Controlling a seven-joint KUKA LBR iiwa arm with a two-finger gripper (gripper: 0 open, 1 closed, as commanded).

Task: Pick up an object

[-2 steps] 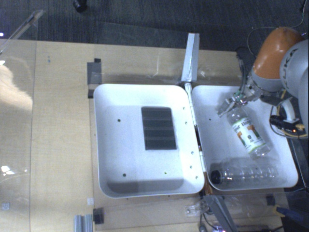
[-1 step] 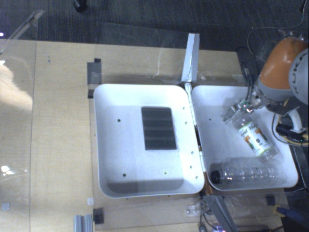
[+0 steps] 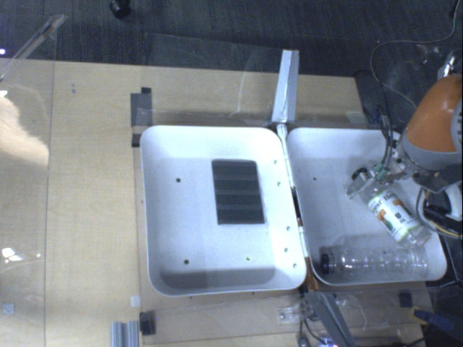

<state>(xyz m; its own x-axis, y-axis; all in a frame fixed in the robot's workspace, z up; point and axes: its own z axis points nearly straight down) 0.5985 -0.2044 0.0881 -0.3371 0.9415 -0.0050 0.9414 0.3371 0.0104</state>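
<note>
Two shallow white bins sit side by side on a pale wooden bench (image 3: 79, 215); the left bin (image 3: 163, 194) holds a dark ridged rectangular block (image 3: 237, 191) lying flat near its middle; the right bin (image 3: 318, 194) holds a clear plastic bottle (image 3: 376, 263) lying on its side along the near wall, its dark cap pointing left; a small white bottle with a green and orange label (image 3: 393, 216) lies tilted just above it; the grey arm with its orange band (image 3: 434, 125) reaches in from the right; its gripper (image 3: 372, 179) hangs just beside the small bottle's upper end.
</note>
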